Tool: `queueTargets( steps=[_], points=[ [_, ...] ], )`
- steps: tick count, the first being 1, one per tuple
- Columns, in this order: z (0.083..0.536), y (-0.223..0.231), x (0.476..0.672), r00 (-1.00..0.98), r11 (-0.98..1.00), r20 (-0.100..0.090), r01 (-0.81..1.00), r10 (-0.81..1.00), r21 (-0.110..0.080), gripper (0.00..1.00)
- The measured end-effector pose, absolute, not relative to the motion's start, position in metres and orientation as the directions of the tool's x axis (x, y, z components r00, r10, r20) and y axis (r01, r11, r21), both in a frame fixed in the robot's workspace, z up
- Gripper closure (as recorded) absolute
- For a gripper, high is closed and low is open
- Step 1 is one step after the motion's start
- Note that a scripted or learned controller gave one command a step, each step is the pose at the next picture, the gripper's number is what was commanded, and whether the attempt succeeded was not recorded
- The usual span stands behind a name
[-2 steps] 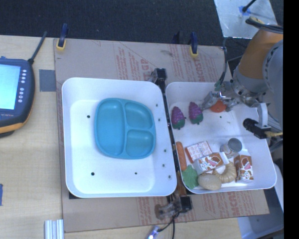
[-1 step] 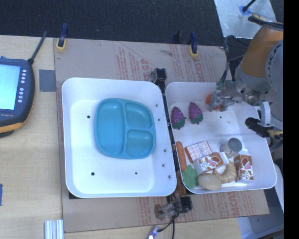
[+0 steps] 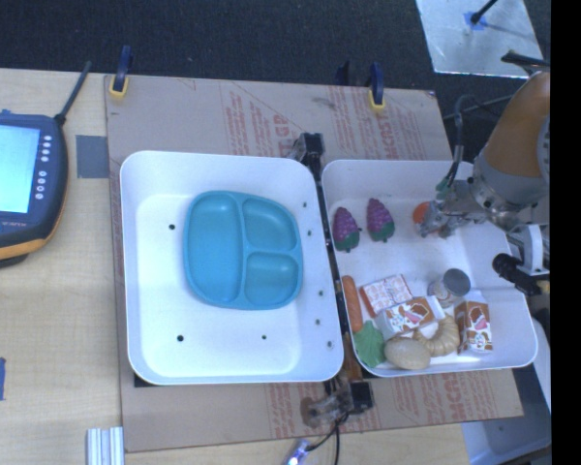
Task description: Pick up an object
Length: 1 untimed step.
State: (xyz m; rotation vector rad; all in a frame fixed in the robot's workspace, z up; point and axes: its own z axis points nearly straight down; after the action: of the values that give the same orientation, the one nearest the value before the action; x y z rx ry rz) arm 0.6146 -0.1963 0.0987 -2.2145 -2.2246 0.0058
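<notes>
Two purple grape bunches (image 3: 363, 223) left of jaws (image 3: 436, 217); jaws' state unclear, orange item (image 3: 421, 212) beside.

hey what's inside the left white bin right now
A blue divided plate lies flat in the left bin. Whatever is under the plate is covered.

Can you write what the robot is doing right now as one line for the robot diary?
arm: over right bin | gripper: low by orange thing | purple toys: untouched | blue plate: in left bin | pick: not yet seen
</notes>
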Motion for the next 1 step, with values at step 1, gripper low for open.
queueTargets(
  steps=[1],
  points=[
    [0.0989,-0.1962,0.6147,-0.005,0.005,-0.001,1.0,1.0,-0.004,0.0]
  ],
)
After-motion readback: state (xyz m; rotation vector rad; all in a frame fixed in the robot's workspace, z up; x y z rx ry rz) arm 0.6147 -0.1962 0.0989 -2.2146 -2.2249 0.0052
